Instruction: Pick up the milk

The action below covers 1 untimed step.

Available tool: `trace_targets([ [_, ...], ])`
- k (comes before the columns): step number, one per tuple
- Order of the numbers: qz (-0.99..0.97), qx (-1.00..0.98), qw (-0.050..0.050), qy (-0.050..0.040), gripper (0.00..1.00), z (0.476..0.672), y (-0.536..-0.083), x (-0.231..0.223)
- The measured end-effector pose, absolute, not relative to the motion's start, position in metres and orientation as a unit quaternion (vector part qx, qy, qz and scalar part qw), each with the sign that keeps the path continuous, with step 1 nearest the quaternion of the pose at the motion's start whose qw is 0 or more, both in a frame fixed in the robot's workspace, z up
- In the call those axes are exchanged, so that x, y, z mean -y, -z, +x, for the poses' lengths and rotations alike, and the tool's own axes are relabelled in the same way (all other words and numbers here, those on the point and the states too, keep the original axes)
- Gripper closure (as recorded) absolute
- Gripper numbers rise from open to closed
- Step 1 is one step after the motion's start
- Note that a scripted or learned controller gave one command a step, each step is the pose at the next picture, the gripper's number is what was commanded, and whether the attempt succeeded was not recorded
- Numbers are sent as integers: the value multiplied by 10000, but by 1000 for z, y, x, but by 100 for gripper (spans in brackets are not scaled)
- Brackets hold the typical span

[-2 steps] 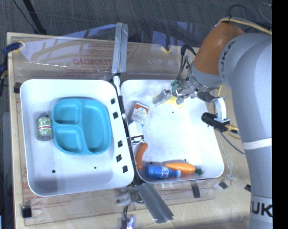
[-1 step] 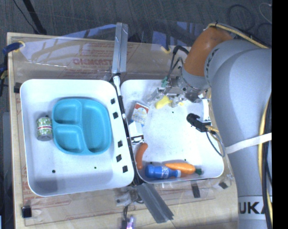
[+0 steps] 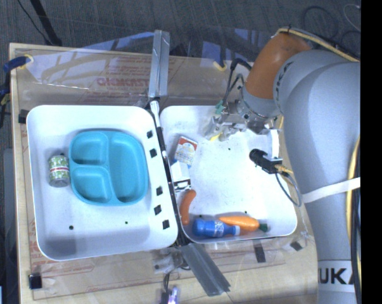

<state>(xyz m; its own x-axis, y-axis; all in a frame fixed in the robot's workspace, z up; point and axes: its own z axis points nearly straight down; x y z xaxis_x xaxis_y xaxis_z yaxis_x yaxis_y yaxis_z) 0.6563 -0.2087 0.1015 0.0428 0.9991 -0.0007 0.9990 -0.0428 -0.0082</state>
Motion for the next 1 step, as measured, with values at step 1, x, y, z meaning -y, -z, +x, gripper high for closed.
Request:
trace_targets([
  [1, -7802, 6256, 0, -3, 100, 640, -159, 198],
])
